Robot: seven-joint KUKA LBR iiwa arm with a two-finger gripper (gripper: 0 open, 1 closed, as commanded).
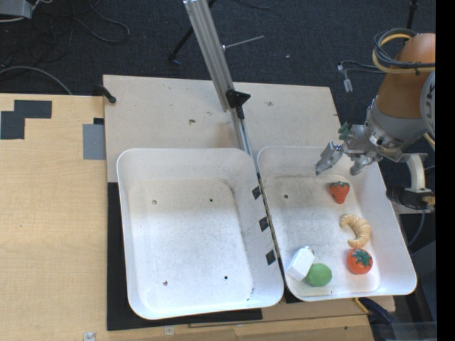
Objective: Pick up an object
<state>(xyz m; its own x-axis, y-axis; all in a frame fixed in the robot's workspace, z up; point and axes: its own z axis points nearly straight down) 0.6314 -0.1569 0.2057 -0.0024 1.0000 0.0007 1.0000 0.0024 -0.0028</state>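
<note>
From my remote seat, nearest the camera in the right bin I've got a white block touching a green ball, with a tomato-looking red thing just beside them. A bit further back there's a curled tan piece, maybe a shrimp or pastry, too small to call. Then a strawberry, sitting free on the bin floor. The left bin has just dark specks on its floor. Further back, the gripper hangs over the right bin's far edge, just above and behind the strawberry, fingers spread apart with nothing between them. The arm is cut off at the right edge. No labels or writing I can read anywhere.
</note>
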